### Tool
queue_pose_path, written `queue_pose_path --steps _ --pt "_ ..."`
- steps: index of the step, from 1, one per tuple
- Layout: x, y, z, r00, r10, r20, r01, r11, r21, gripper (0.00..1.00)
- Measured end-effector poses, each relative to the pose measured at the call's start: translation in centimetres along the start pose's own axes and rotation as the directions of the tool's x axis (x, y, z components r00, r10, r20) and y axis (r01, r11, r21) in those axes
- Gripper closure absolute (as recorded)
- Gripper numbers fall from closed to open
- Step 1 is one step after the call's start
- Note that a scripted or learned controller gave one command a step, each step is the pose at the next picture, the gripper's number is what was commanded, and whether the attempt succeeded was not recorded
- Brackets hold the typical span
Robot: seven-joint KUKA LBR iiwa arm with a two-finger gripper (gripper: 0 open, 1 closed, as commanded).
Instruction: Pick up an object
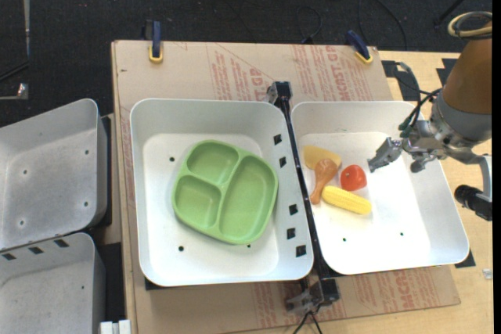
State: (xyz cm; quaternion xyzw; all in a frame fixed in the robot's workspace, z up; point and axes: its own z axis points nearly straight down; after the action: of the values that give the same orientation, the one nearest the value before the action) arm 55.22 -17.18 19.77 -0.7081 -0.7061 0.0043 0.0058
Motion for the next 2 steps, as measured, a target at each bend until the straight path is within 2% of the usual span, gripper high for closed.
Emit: queue_pose_path --steps 1,2 --pt "0.1 0.3 -0.8 1.0 -0.004 0.002 0.004 1.0 -0.014 0.0" --pt "1.0 0.7 4.0 1.0 -0.005 0.002 0.005 1.0 -0.012 0.0"
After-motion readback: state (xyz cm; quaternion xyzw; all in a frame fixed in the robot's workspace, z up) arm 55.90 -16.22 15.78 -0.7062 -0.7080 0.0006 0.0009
